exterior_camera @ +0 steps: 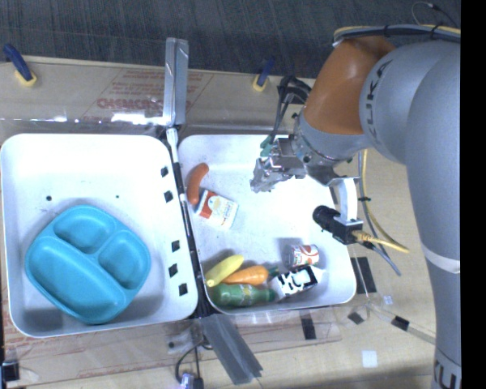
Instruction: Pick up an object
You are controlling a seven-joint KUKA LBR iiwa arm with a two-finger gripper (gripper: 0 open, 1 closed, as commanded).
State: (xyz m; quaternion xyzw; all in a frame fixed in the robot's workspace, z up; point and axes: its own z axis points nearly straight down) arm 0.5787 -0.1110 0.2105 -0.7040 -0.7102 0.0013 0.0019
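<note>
- Over the right bin (227, 148), the gripper (266, 178) hangs above bare white floor near the back; whether it is wide or narrow cannot be told, and nothing shows in it.
- Left of it lie an orange sausage (196, 182) and a small carton (217, 210) with orange print, too small to read.
- Along the front wall sit a banana (223, 269), a carrot (248, 276), a green bottle (241, 295), a can (304, 256) and a black-and-white box (296, 281).
- The left bin (32, 156) holds a blue divided plate (86, 262).
- The arm (405, 79) bears the letters "KUKA".
</note>
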